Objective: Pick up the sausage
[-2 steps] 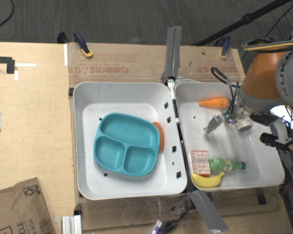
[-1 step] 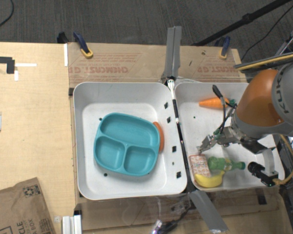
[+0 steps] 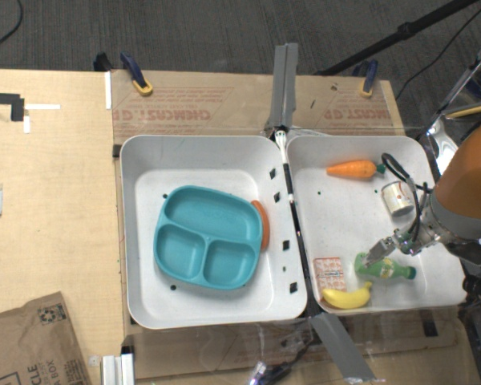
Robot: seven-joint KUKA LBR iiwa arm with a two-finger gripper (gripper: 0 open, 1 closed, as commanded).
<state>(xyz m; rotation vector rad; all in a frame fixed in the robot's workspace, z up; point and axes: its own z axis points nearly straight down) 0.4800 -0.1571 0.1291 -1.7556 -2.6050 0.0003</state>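
I see the sausage (image 3: pixel 261 222) in the left bin (image 3: pixel 136 239), a slim orange-brown piece lying along the right edge of the teal divided plate (image 3: pixel 207 237), touching or tucked just under its rim. The plate sits near the middle of that bin, with three compartments.

My gripper (image 3: pixel 382 253) is well apart from it, over in the right bin (image 3: pixel 441 295), low near that bin's front right area. Its tip sits right at the green bottle (image 3: pixel 384 268), which lies on its side there. I cannot tell how the jaws stand; the fingers blur into the bottle's end, and I see nothing clearly held between them.

In the same bin, a banana (image 3: pixel 346 297) lies by the front edge, just beside the bottle. A small printed card (image 3: pixel 329 272) lies flat to the banana's rear left. A carrot (image 3: pixel 353 169) rests near the back edge, and a silvery can (image 3: pixel 398 198) lies on its side toward the right wall, between carrot and gripper.
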